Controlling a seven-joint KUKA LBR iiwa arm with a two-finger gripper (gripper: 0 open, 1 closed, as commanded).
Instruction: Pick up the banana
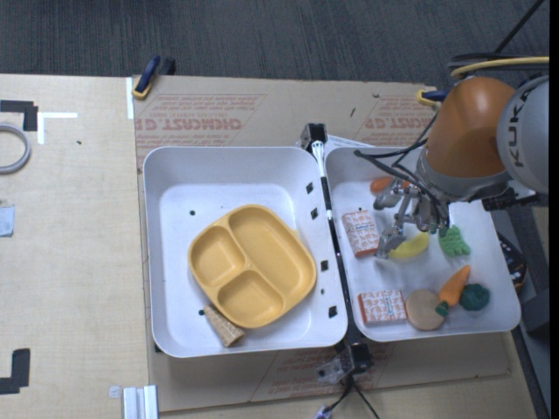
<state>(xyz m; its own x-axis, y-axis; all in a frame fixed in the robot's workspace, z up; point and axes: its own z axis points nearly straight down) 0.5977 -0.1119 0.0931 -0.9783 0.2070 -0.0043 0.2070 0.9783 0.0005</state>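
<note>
The banana (414,248) is small and yellow and lies near the middle of the right bin (498,321). My gripper (402,238) hangs down from the grey and orange arm directly over the banana's left end, at or very close to it. The wrist covers part of the banana's upper side.
Around the banana lie a red snack packet (360,232), a green leafy toy (453,241), a carrot (454,285), a dark green piece (476,297), a tan disc (425,310) and a second packet (382,306). The left bin (166,234) holds a yellow divided plate (253,264) and a brown block (224,327).
</note>
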